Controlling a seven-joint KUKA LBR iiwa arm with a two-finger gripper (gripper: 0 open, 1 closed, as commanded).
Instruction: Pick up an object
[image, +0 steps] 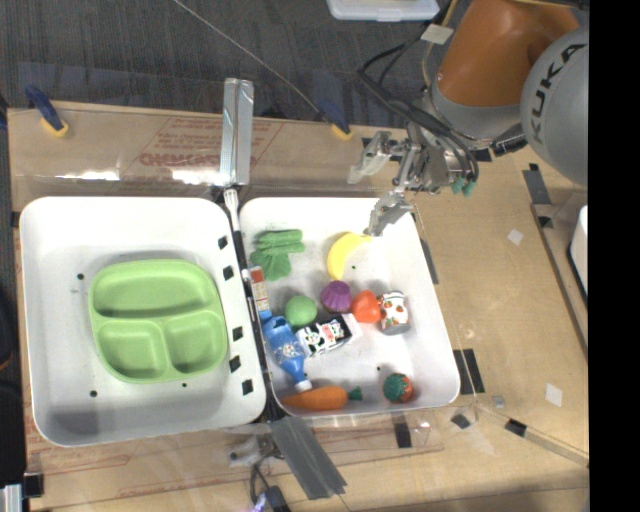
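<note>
The right bin (436, 330) holds several toy items. Among them are a yellow fruit (345, 254), a green leafy piece (278, 250), a purple item (336, 296), a green ball (300, 308) and a red-orange item (366, 307). A white and brown cup-like toy (394, 313), a black-and-white carton (325, 337), a blue bottle (285, 350), a carrot (315, 399) and a strawberry (398, 387) lie there too. My gripper (373, 192) hangs over the bin's far right corner, just up and right of the yellow fruit. Its fingers are spread open with nothing between them.
The left bin (40, 300) carries a green divided plate (157, 320). A metal bar (237, 130) stands upright behind the seam between the bins. Cables trail from the arm above the right bin's far edge.
</note>
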